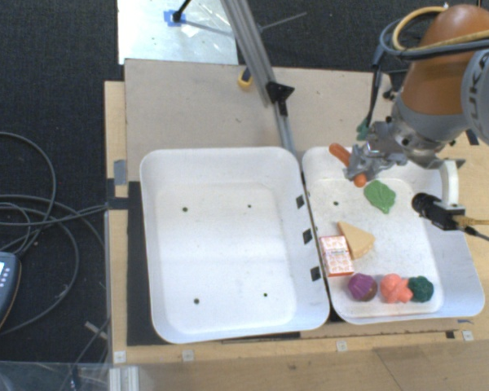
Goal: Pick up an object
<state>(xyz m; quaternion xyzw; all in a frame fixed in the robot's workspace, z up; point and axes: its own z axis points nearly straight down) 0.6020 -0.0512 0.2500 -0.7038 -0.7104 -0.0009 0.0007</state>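
My gripper (363,168) hangs over the far left corner of the right bin (452,259). An orange carrot (339,151) lies slanted there. The gripper covers its middle, and its two ends stick out on either side. Whether the carrot is gripped is hidden by the gripper body. A green leafy piece (381,195) lies just right of the gripper. Further forward are a yellow cheese wedge (357,239) and a pink and white box (336,256). Along the bin's near side sit a purple piece (361,287), an orange-red piece (394,289) and a dark green broccoli (421,288).
The left bin (159,218) adjoins the right one along a clipped seam. A grey pole (257,47) slants over the bench behind the bins. A black cable plug (430,208) juts over the right bin's right side. Cables and a pendant lie on the floor at left.
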